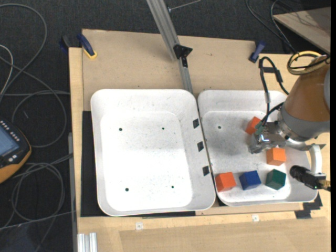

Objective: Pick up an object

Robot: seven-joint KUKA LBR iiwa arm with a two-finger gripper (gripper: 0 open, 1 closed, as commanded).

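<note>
Several small blocks lie in the right bin (231, 140). Along its near edge sit an orange block (226, 181), a blue block (250, 179) and a green block (275, 179). Another orange block (276, 155) lies just above the green one. A red-orange block (253, 124) sits further back, partly hidden by the arm. My gripper (258, 140) hangs low over the bin floor between these last two blocks, close to both. The wrist above hides what is under it.
The left bin (142, 151) lies beside the right one, with black clips along the shared wall. A slanted metal pole (168, 30) crosses the bench behind the bins. Cables trail by the arm at the right.
</note>
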